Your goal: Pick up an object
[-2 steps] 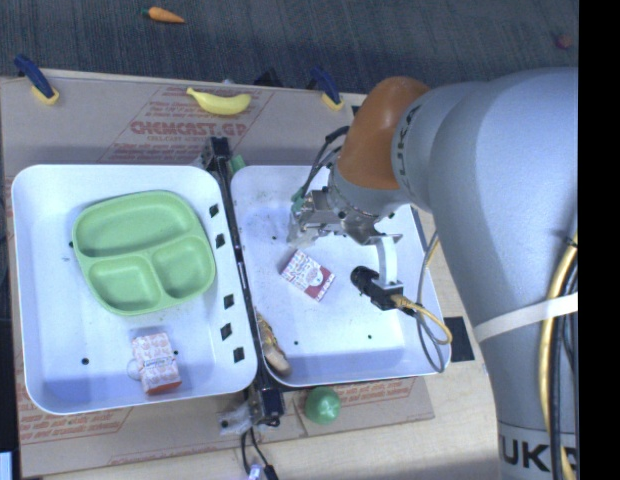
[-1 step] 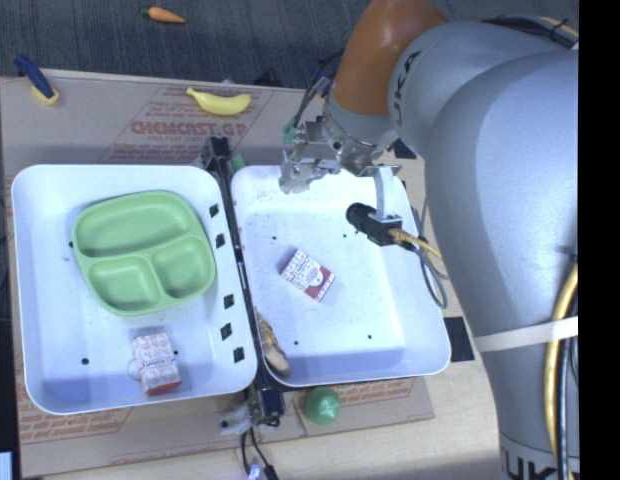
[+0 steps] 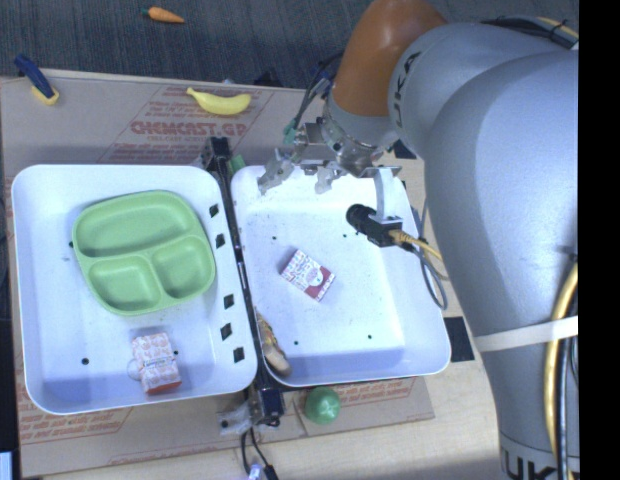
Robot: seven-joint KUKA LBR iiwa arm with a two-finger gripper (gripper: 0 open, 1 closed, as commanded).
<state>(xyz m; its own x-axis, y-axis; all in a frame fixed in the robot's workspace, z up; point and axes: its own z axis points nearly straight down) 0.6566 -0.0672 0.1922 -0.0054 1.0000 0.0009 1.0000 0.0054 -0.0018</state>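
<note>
Hovering at the right white bin's [image 3: 420, 343] far edge, your gripper [image 3: 310, 173] holds nothing, fingers spread; the small red-and-white carton [image 3: 307, 274] mid-bin looks light, crushable—pinch its flat sides.

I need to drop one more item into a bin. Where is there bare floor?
Right bin: open floor all around the small carton, widest along its front. Its back edge is crowded by the pincer. Left bin: the green tray and a red carton leave only side strips.

Single fixed overhead camera, slanted down on bins [image 3: 30, 268].
</note>
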